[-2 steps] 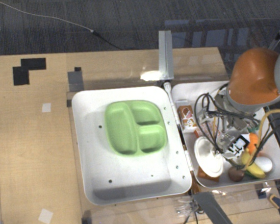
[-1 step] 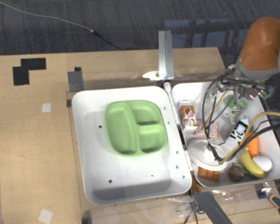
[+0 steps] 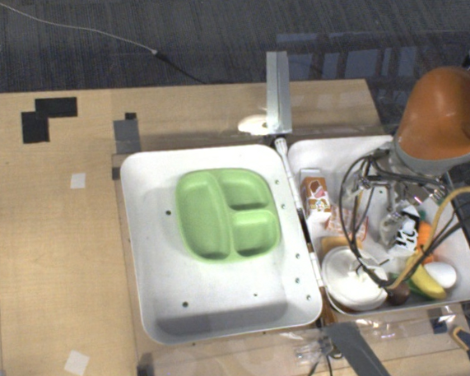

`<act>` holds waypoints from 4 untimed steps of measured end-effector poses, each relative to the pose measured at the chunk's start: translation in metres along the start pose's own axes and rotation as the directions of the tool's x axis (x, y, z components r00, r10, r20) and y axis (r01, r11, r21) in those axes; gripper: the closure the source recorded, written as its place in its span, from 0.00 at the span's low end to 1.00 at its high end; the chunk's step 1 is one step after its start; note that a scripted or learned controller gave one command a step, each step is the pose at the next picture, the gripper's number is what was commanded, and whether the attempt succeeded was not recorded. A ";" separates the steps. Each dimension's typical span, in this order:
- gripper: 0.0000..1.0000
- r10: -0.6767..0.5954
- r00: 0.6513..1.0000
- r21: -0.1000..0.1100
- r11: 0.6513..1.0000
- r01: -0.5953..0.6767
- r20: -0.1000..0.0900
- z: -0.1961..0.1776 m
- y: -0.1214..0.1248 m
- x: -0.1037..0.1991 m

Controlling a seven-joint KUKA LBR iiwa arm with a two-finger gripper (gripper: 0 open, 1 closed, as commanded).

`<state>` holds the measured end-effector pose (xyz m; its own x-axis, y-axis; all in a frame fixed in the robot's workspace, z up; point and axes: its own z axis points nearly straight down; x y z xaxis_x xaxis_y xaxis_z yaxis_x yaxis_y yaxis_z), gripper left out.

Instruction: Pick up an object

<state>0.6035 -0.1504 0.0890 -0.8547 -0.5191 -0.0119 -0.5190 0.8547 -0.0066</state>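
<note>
- Left shallow white plastic bin [image 3: 152, 232], centre of frame: holds a light green plastic divided plate [image 3: 227, 213] w/ three compartments, lying flat, a bit above the bin's middle.
- Right shallow white plastic bin [image 3: 331, 151], right of frame, touching the left bin along a metal divider strip: here is the clutter of things to pick.
- Grey arm w/ orange band [image 3: 437, 118] comes in from the right edge, upper right of frame, over the right bin. Black and yellow cables loop below it.
- Two-finger gripper [image 3: 401, 223] points down into the right bin, approx. its middle-right part, over a black-and-white object [image 3: 404, 236]. Cables and wrist hide the tips, so I cannot tell if it is released or clenched, and nothing is seen to be held.
- Small brown and white packet [image 3: 316, 196]: upper left of the right bin, just beside the divider.
- Round white bowl [image 3: 353, 278]: lower left of the right bin.
- Yellow banana [image 3: 426, 281]: lower right of the right bin, next to a white egg-like object [image 3: 444, 274] and near a small orange piece [image 3: 424, 235] above it.
- Dark round object [image 3: 399, 294]: between the bowl and the banana, at the bin's lower wall.
- Light wooden bench [image 3: 52, 267] w/ black marks at upper left of frame.
</note>
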 end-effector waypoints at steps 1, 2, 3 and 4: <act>0.00 -0.091 0.996 0.000 0.996 0.091 0.000 -0.010 -0.038 -0.058; 0.00 0.019 1.000 0.002 1.000 -0.019 0.002 -0.001 -0.016 -0.018; 0.00 0.202 0.979 0.005 0.979 -0.202 0.002 -0.001 0.041 -0.016; 0.00 0.205 0.979 0.005 0.979 -0.205 0.001 -0.046 -0.037 -0.022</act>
<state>0.6406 -0.1703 0.1350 -0.9429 -0.3327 -0.0144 -0.3326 0.9430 -0.0091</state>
